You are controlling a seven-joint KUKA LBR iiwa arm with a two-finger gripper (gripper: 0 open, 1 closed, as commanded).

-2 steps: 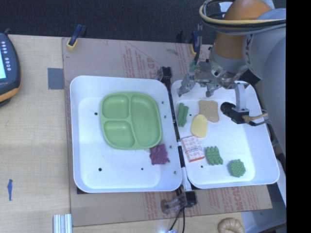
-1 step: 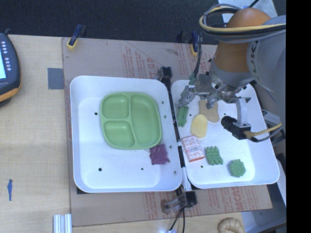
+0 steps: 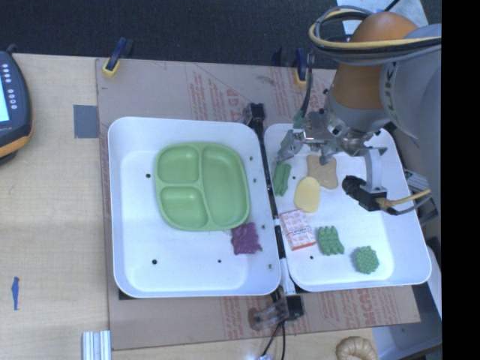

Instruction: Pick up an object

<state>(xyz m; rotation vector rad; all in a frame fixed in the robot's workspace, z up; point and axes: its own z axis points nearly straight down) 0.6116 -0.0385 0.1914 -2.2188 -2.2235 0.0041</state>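
My gripper low in right bin, above yellow piece; fingers spread, nothing between; green pickle left of it.

Left bin: centre-left of the frame, beside my right bin, their inner walls touching.
Divided plate: in the left bin, upper middle.
Small lump: in the left bin, just below the plate's lower right corner.
My gripper: over the right bin's upper part.
Stick piece: right bin, left wall.
Oval piece: below my gripper.
Packet: right bin, lower left.
Two knobbly pieces: right of the packet.
Handheld unit: frame's left edge, on the bench.
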